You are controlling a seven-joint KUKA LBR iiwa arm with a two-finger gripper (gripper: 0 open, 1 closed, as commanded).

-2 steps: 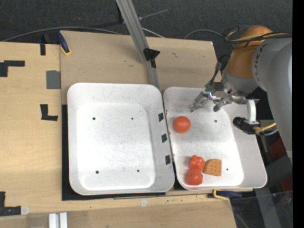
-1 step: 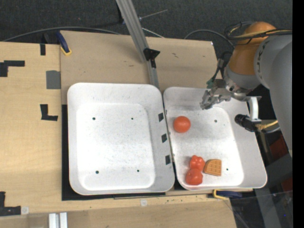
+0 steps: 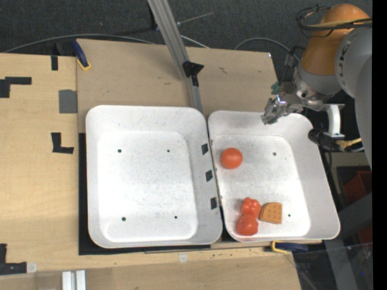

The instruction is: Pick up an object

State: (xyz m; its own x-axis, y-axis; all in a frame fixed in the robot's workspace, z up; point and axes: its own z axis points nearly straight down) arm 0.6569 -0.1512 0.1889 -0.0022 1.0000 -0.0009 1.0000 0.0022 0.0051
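Note:
The right bin [image 3: 302,139] holds three small objects. An orange-red ball [image 3: 231,158] lies near its left wall. A red pepper-shaped toy [image 3: 248,216] rests at the front, touching a tan waffle-like piece [image 3: 271,212] to its right. My gripper [image 3: 271,115] hangs over the bin's far rim, above and well right of the ball. Nothing shows between its tips.
The left bin [image 3: 145,174] sits beside the right one, joined by black clips. A slanted metal post [image 3: 175,41] rises behind the bins. Blue-handled clamp [image 3: 81,56] at the bench's far left. Cables trail behind the arm.

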